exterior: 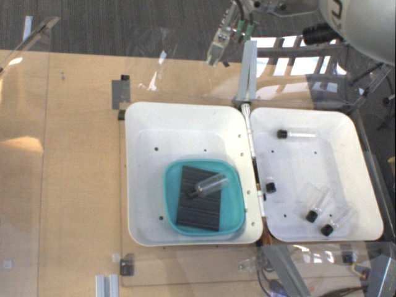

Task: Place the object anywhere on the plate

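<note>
A teal plate (233, 210) sits in the left white bin (141, 166), toward its front. A dark ridged block (195, 212) lies on the plate. A clear plastic vial (211, 184) rests tilted across the top of that block, its small end pointing left. My gripper (218, 44) hangs high beyond the back edge of the left bin, far from the plate, with nothing seen in it.
The right bin (349, 166) holds a clear vial with a black cap (296, 133) at the back, two more capped vials (317, 205) (336, 221) at the front right, and a loose black cap (270, 187). A grey upright post (248, 73) stands behind the bins' seam.
</note>
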Tool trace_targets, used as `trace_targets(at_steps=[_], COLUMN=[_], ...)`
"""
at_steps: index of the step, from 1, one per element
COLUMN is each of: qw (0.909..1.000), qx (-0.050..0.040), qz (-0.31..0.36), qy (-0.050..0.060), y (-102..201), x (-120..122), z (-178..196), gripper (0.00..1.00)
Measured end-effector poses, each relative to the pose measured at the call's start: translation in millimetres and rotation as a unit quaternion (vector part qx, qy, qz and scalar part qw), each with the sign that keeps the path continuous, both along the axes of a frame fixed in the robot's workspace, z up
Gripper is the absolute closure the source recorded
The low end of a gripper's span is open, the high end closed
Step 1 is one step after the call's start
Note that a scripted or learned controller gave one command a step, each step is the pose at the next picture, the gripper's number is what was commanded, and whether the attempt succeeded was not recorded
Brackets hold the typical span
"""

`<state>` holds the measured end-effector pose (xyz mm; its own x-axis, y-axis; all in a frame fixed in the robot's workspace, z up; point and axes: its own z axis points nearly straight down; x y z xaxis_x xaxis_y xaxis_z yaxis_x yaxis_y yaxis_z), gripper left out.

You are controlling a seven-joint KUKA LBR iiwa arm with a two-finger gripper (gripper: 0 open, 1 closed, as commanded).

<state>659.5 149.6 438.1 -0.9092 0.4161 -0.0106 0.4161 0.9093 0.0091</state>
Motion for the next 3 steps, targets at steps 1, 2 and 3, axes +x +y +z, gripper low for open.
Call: trace_targets(at_steps=[1, 2, 3], qw=[0.9813, 0.9361, 0.8445], qx=[-0.0013, -0.0032, -0.0054], qz=[0.192, 0.352, 0.535], qy=[-0.001, -0.002, -0.003], y=[82.4, 86.2, 86.4], x=[-0.2, 5.7, 9.2], z=[-5.1, 1.0, 1.1], gripper=[1.00, 1.00, 1.00])
